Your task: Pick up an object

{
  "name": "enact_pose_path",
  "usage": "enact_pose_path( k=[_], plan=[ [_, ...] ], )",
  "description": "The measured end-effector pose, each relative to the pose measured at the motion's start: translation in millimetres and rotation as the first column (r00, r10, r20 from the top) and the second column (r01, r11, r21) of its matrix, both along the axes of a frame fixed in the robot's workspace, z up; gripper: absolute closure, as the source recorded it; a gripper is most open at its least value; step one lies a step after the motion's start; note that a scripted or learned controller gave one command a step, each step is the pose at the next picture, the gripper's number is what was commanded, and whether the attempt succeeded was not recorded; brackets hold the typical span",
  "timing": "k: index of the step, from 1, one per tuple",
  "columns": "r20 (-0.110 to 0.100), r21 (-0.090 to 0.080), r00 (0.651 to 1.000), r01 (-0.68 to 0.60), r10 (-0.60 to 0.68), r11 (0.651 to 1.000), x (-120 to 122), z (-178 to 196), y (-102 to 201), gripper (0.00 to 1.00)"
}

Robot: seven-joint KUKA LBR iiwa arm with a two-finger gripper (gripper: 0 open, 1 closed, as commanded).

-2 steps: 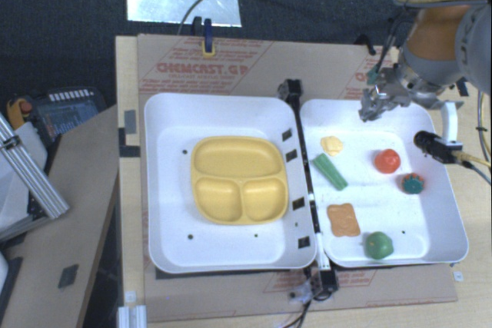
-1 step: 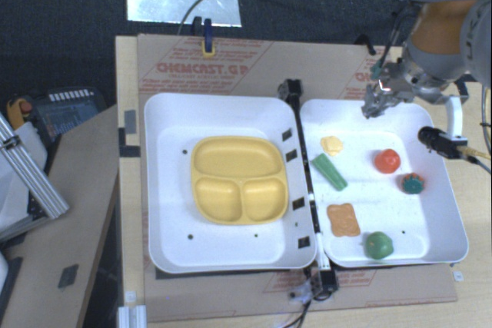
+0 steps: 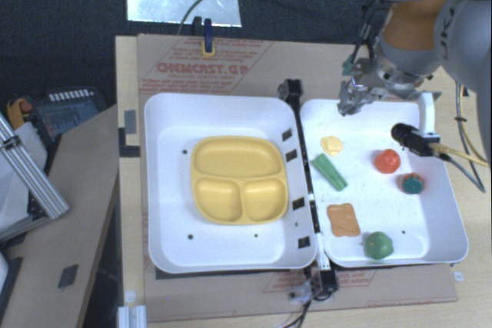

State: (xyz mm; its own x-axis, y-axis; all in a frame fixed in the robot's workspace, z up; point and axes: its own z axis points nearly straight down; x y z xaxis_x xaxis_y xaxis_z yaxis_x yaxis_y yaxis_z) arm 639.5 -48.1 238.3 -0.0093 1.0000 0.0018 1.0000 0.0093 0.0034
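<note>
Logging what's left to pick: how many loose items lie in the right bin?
6: yellow piece, green stick, red ball, teal piece, orange slab, green ball. The arm may hide others.

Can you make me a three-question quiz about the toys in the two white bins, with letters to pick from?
1. Where is the yellow tray?
A. left bin
B. right bin
C. on the floor

2. How many small toys lie in the right bin?
A. two
B. four
C. six

3. How does the gripper stand?
A. carrying the red ball
B. over the far edge of the right bin, holding no toy
C. resting in the yellow tray

Answers:
1 A: the tray sits in the left bin.
2 C: yellow piece, green stick, red ball, teal and red toy, orange slab, green ball.
3 B: every toy lies apart from it.
</note>
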Motion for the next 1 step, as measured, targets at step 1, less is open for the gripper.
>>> enact_pose_path(
  k=[1],
  plan=[
    [-0.001,-0.001,1.000,0.000,0.000,1.000,3.9,-7.8,58.1,1.00]
  ],
)
